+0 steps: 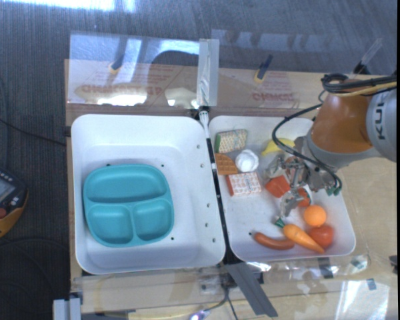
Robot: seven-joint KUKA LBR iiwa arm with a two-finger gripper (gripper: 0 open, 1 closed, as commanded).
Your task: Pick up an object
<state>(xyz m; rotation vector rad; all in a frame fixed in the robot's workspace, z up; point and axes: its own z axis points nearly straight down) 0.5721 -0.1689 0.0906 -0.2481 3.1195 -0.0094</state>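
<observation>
My gripper [292, 197] hangs low over the right bin [240, 252], under the grey arm with its orange band [340, 127]. It sits right beside a red-orange piece [277, 187], whose right side it hides. Just past the gripper lie an orange fruit [315, 216], a red tomato [323, 235], a carrot [303, 237] and a sausage [273, 241]. Further left in the same bin are a pink wafer block [244, 183], a white ball [247, 159], a brown block [225, 163] and a checkered cracker [231, 140].
A yellow piece [273, 147] peeks out at the arm's left edge. The left bin [100, 132] holds a teal divided plate [127, 202]. A raised divider [213, 179] separates the two bins. Black cables [290, 122] loop off the wrist.
</observation>
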